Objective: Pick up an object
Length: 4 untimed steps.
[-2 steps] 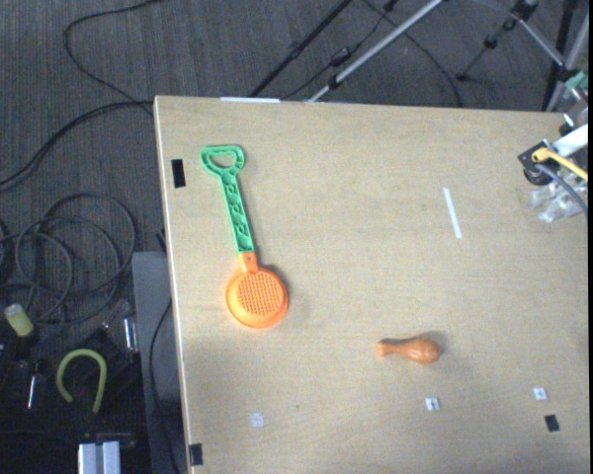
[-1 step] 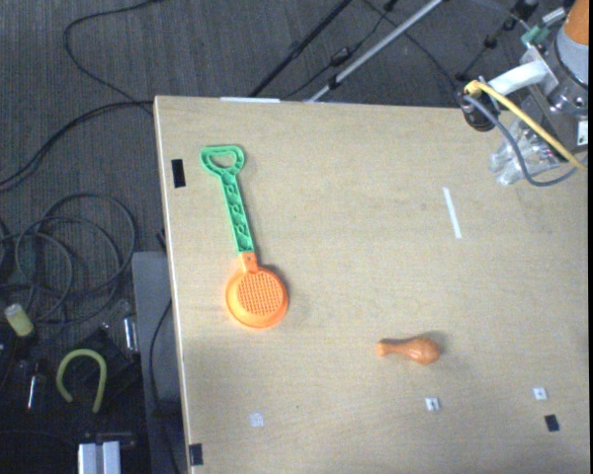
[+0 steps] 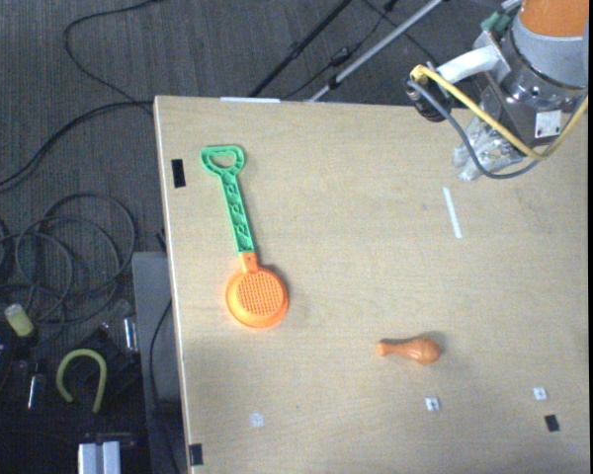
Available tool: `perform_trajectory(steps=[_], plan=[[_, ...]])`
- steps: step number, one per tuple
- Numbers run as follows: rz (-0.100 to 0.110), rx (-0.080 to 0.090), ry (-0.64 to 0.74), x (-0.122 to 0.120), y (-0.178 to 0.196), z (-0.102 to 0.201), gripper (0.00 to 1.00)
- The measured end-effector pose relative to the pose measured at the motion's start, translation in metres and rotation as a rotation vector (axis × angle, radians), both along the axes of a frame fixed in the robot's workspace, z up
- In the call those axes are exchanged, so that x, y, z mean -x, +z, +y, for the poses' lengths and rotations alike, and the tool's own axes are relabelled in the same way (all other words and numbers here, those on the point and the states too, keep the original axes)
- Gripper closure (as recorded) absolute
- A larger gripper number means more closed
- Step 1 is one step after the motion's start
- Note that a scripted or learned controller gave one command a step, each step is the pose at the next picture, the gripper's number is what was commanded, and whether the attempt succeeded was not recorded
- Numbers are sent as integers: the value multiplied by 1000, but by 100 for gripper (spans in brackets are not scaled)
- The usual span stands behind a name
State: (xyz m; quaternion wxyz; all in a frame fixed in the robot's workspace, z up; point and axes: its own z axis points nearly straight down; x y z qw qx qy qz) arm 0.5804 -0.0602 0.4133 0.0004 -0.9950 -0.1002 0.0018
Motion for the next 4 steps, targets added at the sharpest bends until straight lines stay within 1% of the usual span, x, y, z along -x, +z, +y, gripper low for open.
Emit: perform_trajectory(steps=[1,2,3,4], plan=[[-1,1,-1,-21,20,151,100],[0,2,22,13,-31,243,100],[0,5,302,12,-37,280,100],[4,8,302,12,-29,281,100]])
